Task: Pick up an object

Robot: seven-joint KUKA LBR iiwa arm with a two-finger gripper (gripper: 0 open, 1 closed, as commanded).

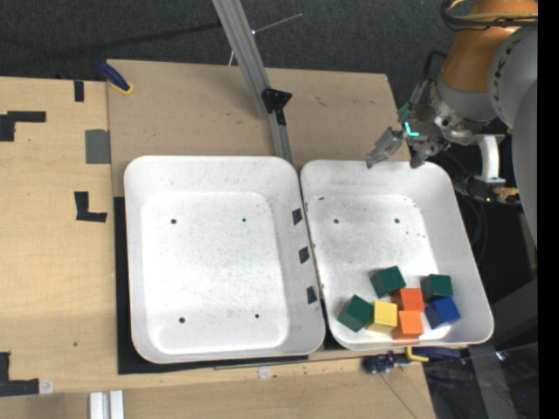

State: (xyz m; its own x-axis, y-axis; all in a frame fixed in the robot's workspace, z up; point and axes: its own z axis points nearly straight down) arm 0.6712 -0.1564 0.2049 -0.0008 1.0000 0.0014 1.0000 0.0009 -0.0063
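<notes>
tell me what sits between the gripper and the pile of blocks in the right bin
Nothing: in the camera view, bare speckled floor of the right bin separates the gripper at its far rim from the blocks in the near corner.

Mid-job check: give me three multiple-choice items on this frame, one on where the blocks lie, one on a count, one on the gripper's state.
1. Where are the blocks?
A. left bin
B. right bin, near end
C. on the bench

2. How many green blocks?
A. one
B. three
C. five

3. What is the gripper doing?
A. holding an orange block
B. pressing into the cluster
C. holding nothing, at the right bin's far rim

Key: 1 B, the cluster sits at the near end of the right bin. 2 B, three dark green cubes show among yellow, orange and blue ones. 3 C, its fingers are spread with nothing between them.
</notes>
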